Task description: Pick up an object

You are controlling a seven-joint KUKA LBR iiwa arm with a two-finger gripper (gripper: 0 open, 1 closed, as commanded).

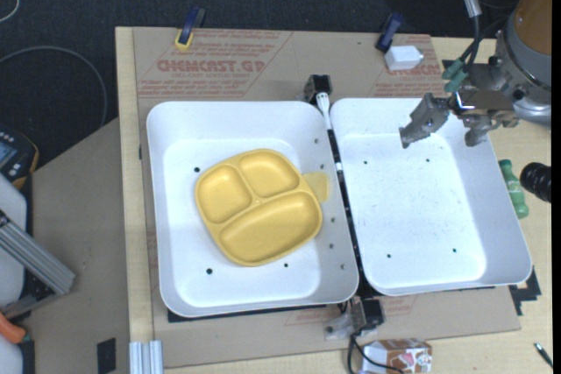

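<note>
1. The counter [263, 57] was a tan board printed with red lettering.
2. Two shallow white bins lay side by side on it: the left bin [166, 188] and the right bin [491, 250], touching along their inner edges.

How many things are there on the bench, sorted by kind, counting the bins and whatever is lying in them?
White bins: 2, left bin and right bin
Yellow divided plates: 1, plate in the left bin
Total: 3
</note>
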